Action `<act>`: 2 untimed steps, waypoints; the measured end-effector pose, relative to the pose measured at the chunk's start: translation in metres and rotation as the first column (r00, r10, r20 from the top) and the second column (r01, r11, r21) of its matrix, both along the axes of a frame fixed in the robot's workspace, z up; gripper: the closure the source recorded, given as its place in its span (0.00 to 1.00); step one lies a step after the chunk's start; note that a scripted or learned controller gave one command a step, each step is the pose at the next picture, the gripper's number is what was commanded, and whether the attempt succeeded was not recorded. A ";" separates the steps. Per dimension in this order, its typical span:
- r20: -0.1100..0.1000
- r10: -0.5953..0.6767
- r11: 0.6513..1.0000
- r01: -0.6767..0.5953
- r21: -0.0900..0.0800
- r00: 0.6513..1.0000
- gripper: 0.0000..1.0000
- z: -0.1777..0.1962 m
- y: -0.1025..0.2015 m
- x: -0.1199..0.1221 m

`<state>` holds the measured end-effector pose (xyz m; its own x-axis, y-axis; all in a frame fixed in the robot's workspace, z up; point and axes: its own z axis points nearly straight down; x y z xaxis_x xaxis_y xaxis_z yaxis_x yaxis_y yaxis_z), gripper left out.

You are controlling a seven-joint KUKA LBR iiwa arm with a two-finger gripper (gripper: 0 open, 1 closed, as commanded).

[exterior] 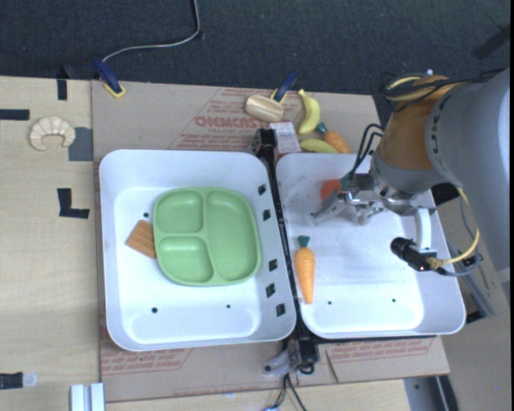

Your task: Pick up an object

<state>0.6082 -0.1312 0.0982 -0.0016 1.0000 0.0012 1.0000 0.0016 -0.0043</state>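
A small red-orange object [330, 187] is seen at the back of the right bin [428, 315], just beside the end effector [338, 205], whose metal fingers lie low over the bin floor. Whether the end effector is released or clenched cannot be told, and nothing is seen between its fingers. A miss is judged likely: the object sits near the back wall, so it may be nudged aside or pinned against the wall rather than caught. A toy carrot [304, 271] is also held in the right bin, along the left wall. In the left bin [120, 315], a green divided plate [207, 235] is seen, with an orange-brown piece [141, 239] tucked at its left edge. Beyond the bins, a banana [309, 112] and a croissant [53, 132] rest on the desk [34, 272].
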 end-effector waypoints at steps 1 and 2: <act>0.008 0.001 1.000 -0.001 -0.002 1.000 0.00 -0.012 -0.005 0.058; 0.008 0.002 1.000 -0.002 -0.005 1.000 1.00 -0.002 -0.006 0.058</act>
